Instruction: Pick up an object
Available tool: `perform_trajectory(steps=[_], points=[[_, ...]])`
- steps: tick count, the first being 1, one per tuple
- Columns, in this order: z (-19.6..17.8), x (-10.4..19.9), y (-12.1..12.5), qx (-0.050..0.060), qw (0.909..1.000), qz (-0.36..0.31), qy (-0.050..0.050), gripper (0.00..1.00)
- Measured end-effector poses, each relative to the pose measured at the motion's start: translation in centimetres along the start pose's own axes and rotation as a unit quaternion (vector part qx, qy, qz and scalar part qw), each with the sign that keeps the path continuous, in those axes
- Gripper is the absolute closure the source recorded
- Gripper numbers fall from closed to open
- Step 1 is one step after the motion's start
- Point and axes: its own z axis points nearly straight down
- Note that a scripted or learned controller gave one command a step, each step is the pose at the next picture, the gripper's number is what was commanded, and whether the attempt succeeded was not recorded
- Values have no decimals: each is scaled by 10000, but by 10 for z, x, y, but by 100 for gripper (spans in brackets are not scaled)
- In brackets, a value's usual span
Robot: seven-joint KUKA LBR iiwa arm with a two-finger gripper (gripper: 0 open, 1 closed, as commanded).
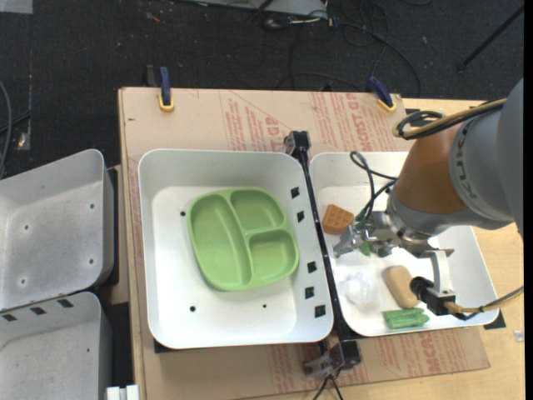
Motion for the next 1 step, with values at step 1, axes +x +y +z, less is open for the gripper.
perform_trajectory(steps=[1], points=[[-12, 0, 0, -14, 10000, 8, -3, 100]])
